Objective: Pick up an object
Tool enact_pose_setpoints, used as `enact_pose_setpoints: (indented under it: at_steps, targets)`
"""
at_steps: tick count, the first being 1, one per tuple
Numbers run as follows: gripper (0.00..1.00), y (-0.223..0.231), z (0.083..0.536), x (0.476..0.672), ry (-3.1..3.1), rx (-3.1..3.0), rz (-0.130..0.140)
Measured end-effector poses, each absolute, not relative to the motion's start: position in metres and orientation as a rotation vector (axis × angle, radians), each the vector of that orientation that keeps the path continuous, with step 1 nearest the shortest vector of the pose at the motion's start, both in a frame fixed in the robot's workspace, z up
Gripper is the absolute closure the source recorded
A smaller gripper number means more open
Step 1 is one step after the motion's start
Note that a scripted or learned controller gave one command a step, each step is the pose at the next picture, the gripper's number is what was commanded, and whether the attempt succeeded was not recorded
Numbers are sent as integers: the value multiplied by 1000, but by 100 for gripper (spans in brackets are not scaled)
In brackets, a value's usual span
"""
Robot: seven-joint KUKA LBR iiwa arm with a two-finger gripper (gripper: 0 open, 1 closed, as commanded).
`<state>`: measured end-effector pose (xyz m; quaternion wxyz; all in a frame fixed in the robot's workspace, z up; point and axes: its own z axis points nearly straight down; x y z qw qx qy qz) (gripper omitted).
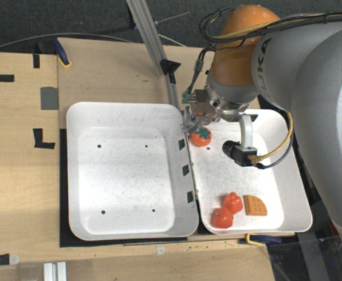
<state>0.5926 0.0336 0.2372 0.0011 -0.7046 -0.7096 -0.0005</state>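
I am looking down on the light wooden worktop [118, 69], where the two shallow white plastic bins are sitting side by side. I am taking the right bin [287, 215] as my landmark. The grey arm with the orange band [244, 40] is reaching in over that bin's far left corner, and the gripper [195, 122] is hanging there, just above the small round orange-red toy fruit with a green top [201, 137].

That fruit is lying on the right bin's floor near its far left corner, close to the wall shared with the left bin [124, 168]. It is nearly round, so I am not making out a clear long axis; its green top is facing up and toward the gripper. The gripper is sitting directly over the fruit's far left edge, very close to it or touching, and I cannot tell which.

I cannot tell the gripper's state here.

Near the right bin's front edge, two red toy pieces [227, 209] are lying together, touching or nearly so, and a tan wedge-shaped waffle-textured toy [255, 205] is lying just beside them on their right.
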Motion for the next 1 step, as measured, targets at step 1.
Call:
enact_pose_setpoints:
  at_steps: [1]
  targets:
    - [100,80,222,608,-2227,-2214,2]
